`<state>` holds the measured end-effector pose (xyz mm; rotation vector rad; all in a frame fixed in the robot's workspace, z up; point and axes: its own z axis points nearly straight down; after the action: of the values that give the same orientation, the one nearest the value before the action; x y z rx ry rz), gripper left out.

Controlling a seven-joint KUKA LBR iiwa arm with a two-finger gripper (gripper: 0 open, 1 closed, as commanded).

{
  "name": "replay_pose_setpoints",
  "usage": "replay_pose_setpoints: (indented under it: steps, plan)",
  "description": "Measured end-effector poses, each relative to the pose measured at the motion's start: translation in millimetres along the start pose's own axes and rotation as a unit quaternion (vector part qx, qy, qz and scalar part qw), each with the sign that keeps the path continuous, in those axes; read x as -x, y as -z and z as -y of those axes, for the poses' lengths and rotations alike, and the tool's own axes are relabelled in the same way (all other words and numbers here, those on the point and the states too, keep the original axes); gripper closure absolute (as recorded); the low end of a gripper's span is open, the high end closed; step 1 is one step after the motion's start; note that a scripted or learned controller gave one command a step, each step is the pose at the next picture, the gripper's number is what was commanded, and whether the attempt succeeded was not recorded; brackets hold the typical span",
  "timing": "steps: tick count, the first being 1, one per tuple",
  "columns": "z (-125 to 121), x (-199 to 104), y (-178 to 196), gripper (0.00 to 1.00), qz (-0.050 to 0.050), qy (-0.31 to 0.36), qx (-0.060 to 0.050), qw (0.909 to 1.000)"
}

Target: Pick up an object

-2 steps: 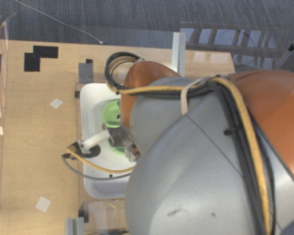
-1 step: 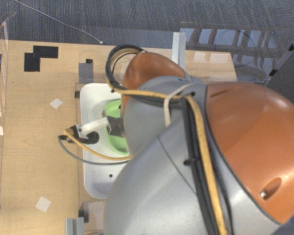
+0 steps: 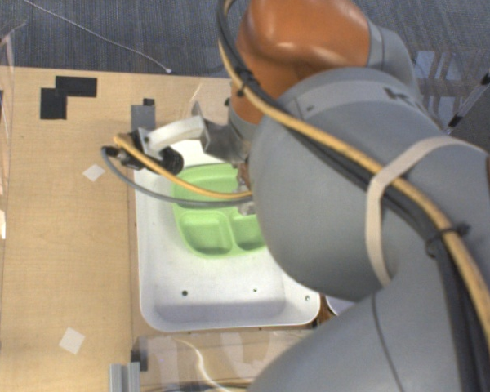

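Nothing looks picked yet: your hand (image 3: 229, 149) hangs over the green tray (image 3: 216, 219) in the white bin (image 3: 188, 300); its grip state you cannot tell.

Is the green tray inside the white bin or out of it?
Inside. The green tray lies flat on the floor of the white bin, with the bin's white rim around it. The arm covers its right part.

The big grey arm with its orange band (image 3: 310, 23) is reaching in from three o'clock, covering much of the shallow white plastic bin (image 3: 212, 305). A light green compartmented plastic tray (image 3: 208, 231) is lying in the bin, toward twelve o'clock, partly under the arm.
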<state>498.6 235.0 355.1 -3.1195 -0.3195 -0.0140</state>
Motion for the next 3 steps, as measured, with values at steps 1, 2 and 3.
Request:
replay_pose_setpoints:
  steps: [1, 2, 3]
  plan:
    - [0, 13, -87, 1.00, 0.007, -0.001, 0.004, 1.0000]
    - [1, 14, -149, 1.00, 0.007, 0.000, 0.004, 1.0000]
    - [2, 12, -84, 1.00, 0.004, 0.223, 0.001, 0.9748]
